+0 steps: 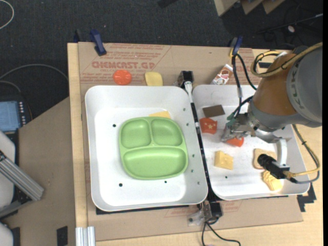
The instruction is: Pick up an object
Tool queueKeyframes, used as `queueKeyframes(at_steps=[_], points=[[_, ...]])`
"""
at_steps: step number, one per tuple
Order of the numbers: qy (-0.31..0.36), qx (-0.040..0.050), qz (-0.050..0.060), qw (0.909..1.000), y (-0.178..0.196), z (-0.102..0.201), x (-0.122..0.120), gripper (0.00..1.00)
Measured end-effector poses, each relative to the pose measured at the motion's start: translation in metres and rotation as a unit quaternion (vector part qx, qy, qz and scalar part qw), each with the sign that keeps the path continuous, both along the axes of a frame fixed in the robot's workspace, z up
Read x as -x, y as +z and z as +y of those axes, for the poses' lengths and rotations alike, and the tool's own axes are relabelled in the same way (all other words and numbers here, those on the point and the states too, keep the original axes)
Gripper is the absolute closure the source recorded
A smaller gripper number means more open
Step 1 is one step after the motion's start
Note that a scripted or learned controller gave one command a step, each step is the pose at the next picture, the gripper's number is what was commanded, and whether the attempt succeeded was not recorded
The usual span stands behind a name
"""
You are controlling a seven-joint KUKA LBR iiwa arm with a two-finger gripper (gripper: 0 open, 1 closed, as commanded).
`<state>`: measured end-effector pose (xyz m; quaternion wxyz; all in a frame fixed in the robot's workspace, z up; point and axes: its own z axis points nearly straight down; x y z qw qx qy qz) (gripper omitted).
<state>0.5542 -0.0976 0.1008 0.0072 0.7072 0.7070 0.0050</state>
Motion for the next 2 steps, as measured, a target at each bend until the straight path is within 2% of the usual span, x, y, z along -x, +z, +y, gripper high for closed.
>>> queueKeyframes(at_steps=[1, 2], points=[[-0.002, 0.0004, 0.004, 1.0, 0.112, -0.03, 0.044, 1.0], [0.004, -0.0017, 0.006, 1.0, 0.108, 0.032, 0.002, 1.0]])
